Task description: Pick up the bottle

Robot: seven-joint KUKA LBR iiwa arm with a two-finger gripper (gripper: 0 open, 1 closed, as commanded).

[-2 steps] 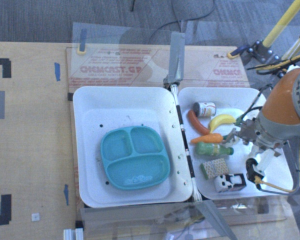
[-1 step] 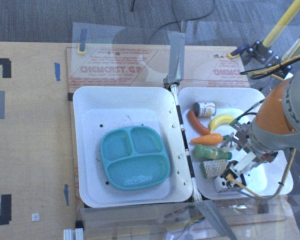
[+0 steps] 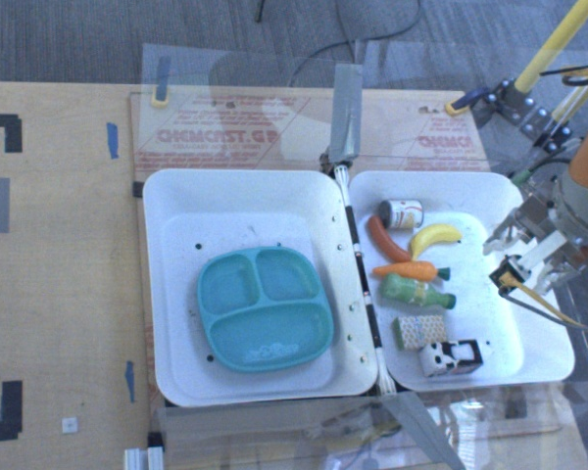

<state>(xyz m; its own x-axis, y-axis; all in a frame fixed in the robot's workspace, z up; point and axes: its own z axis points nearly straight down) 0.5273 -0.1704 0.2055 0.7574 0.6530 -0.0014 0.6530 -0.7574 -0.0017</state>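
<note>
The bottle [image 3: 417, 293] is a small green plastic one, lying on its side in the right bin [image 3: 544, 355], neck pointing toward the right. It sits about mid-bin, just below the carrot [image 3: 406, 271] and practically touching it.

Two shallow white bins side by side. The left bin [image 3: 176, 213] has one thing in it: a teal divided plate [image 3: 265, 307] with three compartments, sitting flat and a bit toward the bottom of the bin.

The right bin is the crowded one. Going top to bottom: one small can [image 3: 404, 213] on its side with a whitish label, one red sausage-looking toy [image 3: 384, 238] slanting down from it, one yellow banana [image 3: 436, 237] curved next to that, one orange carrot lying crosswise, then the green bottle. Below the bottle there's one greenish speckled block [image 3: 412, 331], can't really tell what it is, and one black-and-white carton-like thing [image 3: 451, 357] near the bottom edge. So seven items in that bin, one of each.

The gripper [image 3: 526, 253] hangs over the right side of the right bin, well apart from the bottle, with nothing between its fingers. They look spread apart, though it's a bit cluttered there.
</note>
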